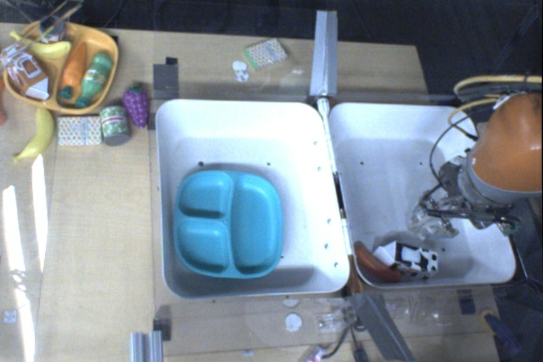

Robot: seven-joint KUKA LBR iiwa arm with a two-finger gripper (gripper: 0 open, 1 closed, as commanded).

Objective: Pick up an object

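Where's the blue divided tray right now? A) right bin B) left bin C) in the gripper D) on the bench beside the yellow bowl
B: the blue divided tray lies flat on the floor of the left bin, while the gripper is over the right bin.

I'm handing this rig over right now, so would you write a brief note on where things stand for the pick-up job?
Gripper: low over the right bin, near its front; whether it is open or shut cannot be told.
Objects: a brown object and a black-and-white object lie at the right bin's front edge. A blue divided plate lies in the left bin.
Done: nothing seen held or lifted.
Left: grasp and lift one object.
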